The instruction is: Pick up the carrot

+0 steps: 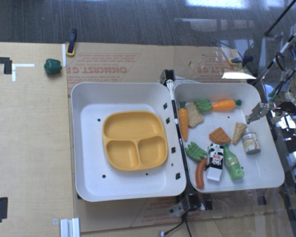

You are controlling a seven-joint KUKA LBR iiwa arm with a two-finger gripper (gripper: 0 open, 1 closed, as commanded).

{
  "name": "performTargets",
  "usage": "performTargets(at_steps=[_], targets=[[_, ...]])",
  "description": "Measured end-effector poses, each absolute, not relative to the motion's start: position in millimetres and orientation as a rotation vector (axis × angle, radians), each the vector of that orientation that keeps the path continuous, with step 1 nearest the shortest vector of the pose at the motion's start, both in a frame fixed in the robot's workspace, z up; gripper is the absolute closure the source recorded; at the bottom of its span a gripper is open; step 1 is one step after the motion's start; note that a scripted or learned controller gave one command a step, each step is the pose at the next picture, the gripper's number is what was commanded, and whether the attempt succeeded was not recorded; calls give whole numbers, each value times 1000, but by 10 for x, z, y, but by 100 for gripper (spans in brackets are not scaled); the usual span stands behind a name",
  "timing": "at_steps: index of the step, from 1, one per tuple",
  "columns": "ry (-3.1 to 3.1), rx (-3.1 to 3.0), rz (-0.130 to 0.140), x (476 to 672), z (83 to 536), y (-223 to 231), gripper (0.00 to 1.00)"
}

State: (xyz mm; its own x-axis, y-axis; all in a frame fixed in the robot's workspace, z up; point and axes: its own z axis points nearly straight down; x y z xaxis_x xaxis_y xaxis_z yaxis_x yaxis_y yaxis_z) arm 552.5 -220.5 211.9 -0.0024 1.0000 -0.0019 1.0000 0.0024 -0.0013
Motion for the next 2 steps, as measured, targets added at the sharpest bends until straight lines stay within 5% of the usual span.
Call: performTargets(at_steps=[2], targets=[[2011, 2410, -4, 6598, 4582, -2146, 0]])
